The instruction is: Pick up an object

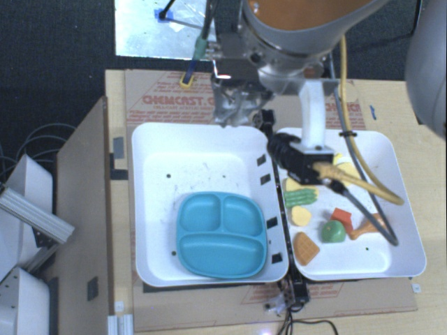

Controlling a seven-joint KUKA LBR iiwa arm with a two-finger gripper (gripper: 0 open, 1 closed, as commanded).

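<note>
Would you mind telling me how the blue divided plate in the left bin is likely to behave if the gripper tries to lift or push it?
The blue plate looks like stiff moulded plastic, so it probably won't flex. It lies flat and wide, so a two-finger grip likely needs its rim. Pushed, it would probably slide across the left bin rather than tip.

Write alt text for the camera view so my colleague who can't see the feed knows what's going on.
The grey arm's gripper hangs at the far edge of the left bin, which holds a blue divided plate. The right bin holds small toy foods, among them a green ball and a yellow disc.
</note>
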